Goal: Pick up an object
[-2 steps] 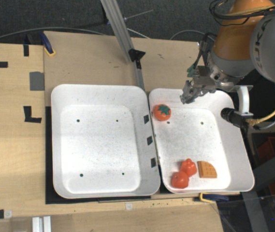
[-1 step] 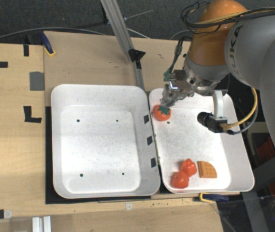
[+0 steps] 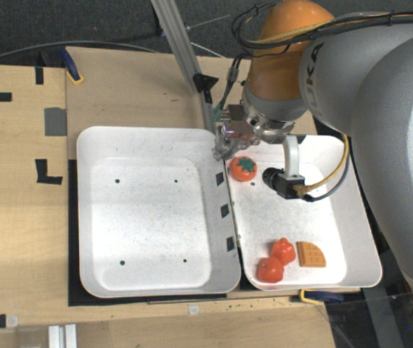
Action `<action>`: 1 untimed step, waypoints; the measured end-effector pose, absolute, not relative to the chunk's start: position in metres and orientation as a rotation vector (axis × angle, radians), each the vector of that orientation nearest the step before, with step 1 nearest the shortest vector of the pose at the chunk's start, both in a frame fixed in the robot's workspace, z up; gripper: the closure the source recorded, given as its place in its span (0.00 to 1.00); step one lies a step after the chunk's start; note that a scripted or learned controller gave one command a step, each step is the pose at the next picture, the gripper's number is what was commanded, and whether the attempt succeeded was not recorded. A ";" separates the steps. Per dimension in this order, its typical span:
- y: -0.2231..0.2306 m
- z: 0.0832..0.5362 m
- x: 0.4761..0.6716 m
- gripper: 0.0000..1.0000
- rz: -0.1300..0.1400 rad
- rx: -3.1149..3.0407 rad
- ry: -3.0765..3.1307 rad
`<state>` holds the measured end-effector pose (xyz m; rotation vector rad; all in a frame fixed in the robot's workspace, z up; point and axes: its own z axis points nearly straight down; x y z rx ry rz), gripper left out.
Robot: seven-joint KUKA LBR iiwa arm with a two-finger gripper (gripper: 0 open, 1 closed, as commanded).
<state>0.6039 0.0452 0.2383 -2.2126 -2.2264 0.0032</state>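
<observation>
Near rim of right bin [image 3: 351, 278]: red pepper [image 3: 283, 250], red tomato [image 3: 269, 270], waffle piece [image 3: 311, 254], all untouched. Farther back, a small tomato [image 3: 243, 168] lies just beside my gripper [image 3: 228, 145]. Fingers probably empty; cluttered view, opening undeterminable. Advice: centre over the small tomato, descend straight, avoid the divider wall.

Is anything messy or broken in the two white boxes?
Nothing looks spilled or broken. The right bin holds a small tomato toy near the gripper, plus two red toys and a tan waffle-like piece grouped at the front.
</observation>
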 end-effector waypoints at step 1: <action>0.090 0.233 0.599 1.00 0.003 -2.213 -2.226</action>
